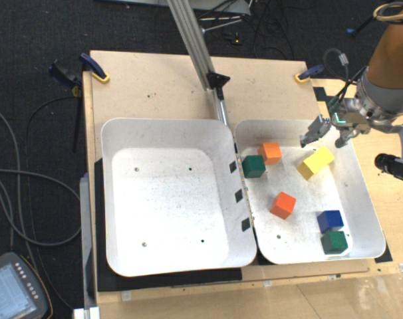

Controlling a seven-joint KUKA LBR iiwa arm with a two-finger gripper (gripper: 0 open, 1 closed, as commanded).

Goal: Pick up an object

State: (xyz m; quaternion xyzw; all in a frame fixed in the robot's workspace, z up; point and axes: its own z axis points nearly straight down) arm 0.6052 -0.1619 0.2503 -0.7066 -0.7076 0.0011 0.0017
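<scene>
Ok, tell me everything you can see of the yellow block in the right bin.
The yellow block is a plain solid-looking block, matte, elongated and turned at an angle. It lies on the floor of the right bin, in its upper right part, touching no other block. The gripper hangs just above it, open, holding nothing.

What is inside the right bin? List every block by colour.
The right bin holds six blocks: orange, green, yellow, red-orange, blue, green. Anything beneath them is covered.
</scene>
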